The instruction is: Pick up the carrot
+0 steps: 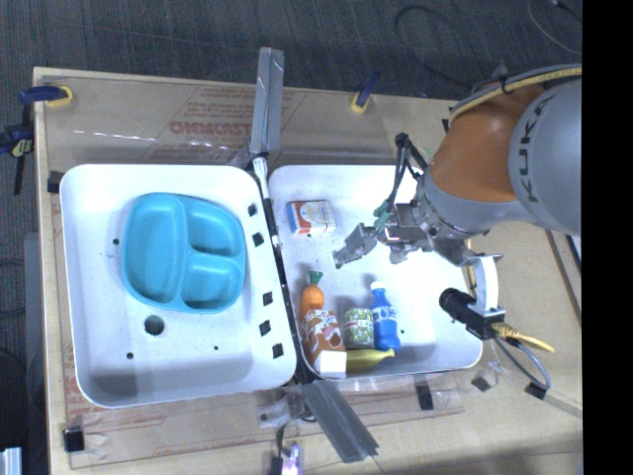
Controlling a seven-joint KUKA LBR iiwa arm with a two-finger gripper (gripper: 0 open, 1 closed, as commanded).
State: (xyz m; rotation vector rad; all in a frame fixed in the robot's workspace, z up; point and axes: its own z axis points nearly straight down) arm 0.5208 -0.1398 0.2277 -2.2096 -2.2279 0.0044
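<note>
Camera view, looking down at a slant. Two white bins side by side: left bin (99, 354) bearing a blue divided tray (185, 250); right bin (435, 349) bearing the groceries. Carrot (314, 296) close against the right bin's left wall, green top pointing up the view, orange body touching a printed pouch (323, 331) just below. Beside those, a green-labelled can (358, 327), a blue bottle (384, 317) and a yellow banana (368, 359) along the near wall; a small carton (311, 217) well apart near the far wall. Gripper (352, 247) above the bin's middle, nothing between the fingers; whether spread or closed, cannot tell.

Judged best: centre over the carrot's orange body, fingers across its narrow width, clear of wall and pouch, then straight down before closing.
</note>
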